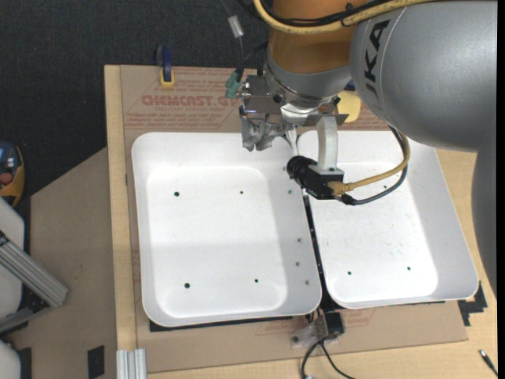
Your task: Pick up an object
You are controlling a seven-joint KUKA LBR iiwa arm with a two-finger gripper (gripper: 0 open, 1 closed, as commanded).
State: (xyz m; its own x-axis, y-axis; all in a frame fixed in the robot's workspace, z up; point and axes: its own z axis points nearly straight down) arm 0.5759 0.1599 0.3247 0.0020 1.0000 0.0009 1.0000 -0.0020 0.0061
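Camera view: end effector at the back rim of the left bin, grasp state unclear

End effector sits low over the far edge of the left bin, near the seam between the two bins. Metal fingers are a grey blur under the wrist; can't tell how far apart they are, and nothing is visibly held between them.

Wrist hardware just above it: grey bracket, small green part at its left side. Orange band above that, then the big grey arm link filling the upper right.

A black connector block hangs beside the end effector over the seam, with a yellow-tipped cable looping across the right bin.

Task object: can't make one out in either bin. Bin floors show small dark dots; right bin has faint speckling.

Bins sit on a cardboard sheet with red print, blue clamp at its back edge, on the desk.
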